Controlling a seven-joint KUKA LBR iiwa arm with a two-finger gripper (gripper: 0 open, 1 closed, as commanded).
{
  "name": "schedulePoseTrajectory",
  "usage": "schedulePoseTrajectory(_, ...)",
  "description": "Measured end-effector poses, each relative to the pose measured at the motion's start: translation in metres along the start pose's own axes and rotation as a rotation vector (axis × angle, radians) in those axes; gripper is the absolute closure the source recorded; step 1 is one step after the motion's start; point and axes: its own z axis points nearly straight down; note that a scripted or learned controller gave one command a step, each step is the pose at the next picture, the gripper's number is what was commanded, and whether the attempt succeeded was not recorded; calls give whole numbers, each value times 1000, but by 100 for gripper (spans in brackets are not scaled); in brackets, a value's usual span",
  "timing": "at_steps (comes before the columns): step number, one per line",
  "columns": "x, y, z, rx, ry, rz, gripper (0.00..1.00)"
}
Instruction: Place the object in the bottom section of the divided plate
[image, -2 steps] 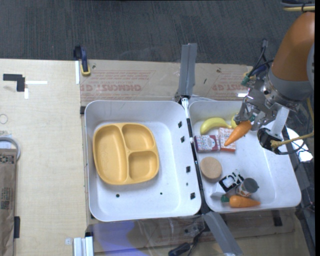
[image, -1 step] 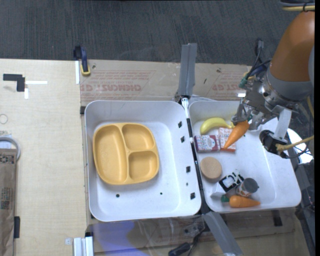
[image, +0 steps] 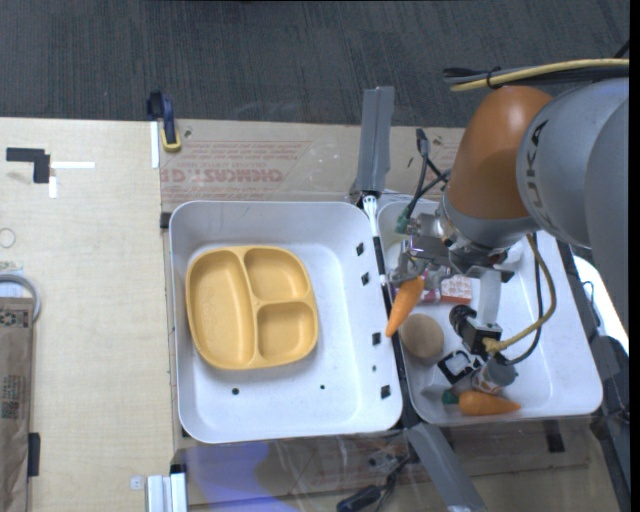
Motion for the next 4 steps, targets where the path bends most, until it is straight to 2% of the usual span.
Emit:
schedulePoseTrajectory(1,71,9,0,-1,-1,-49,100)
schedulePoseTrajectory(2,46,-86,0,-1,0,-306,100)
schedulePoseTrajectory(3,116,-62,35,-1,-1,-389,100)
schedulePoseTrajectory(4,115,-61,35,-1,-1,-388,0)
